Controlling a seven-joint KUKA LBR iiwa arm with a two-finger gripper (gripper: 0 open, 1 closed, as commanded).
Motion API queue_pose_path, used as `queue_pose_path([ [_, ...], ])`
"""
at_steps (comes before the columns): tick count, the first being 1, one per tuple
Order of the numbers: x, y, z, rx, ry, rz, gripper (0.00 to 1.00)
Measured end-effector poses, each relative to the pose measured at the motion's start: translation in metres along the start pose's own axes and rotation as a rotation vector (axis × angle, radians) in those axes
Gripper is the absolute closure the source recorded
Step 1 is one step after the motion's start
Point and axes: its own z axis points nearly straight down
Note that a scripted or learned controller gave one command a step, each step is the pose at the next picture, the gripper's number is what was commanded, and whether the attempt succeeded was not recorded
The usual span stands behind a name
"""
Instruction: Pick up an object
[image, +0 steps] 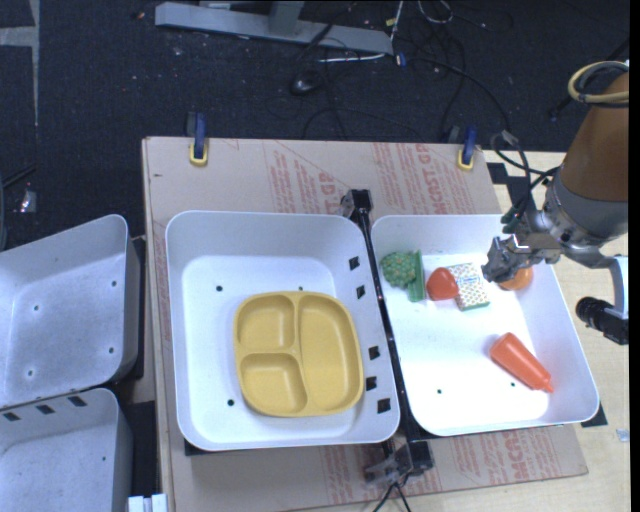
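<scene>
Orange round fruit (517, 279) sits in the right white bin (560, 330), directly under the gripper (503, 262); whether it grips anything, I cannot tell.

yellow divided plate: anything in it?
Empty. All three compartments of the yellow plate show bare yellow; the food items lie in the right bin.

A robotics lab: two shallow white plastic bins (190, 300) sit side by side on a printed cardboard sheet (300, 170) held by yellow-and-blue clamps (198, 140) at twelve o'clock, with black cables (440, 70) trailing over dark speckled carpet (90, 90) and a grey-and-orange industrial arm (595, 170) at three o'clock.
</scene>
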Motion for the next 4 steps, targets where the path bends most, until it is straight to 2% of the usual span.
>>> queue_pose_path([
  [1,0.048,-0.02,-0.002,0.007,0.004,-0.005,1.0],
  [2,0.098,-0.02,0.003,0.007,0.004,-0.006,1.0],
  [3,0.149,-0.032,0.019,0.009,0.004,-0.005,1.0],
  [4,0.2,-0.047,0.01,0.008,0.005,-0.006,1.0],
])
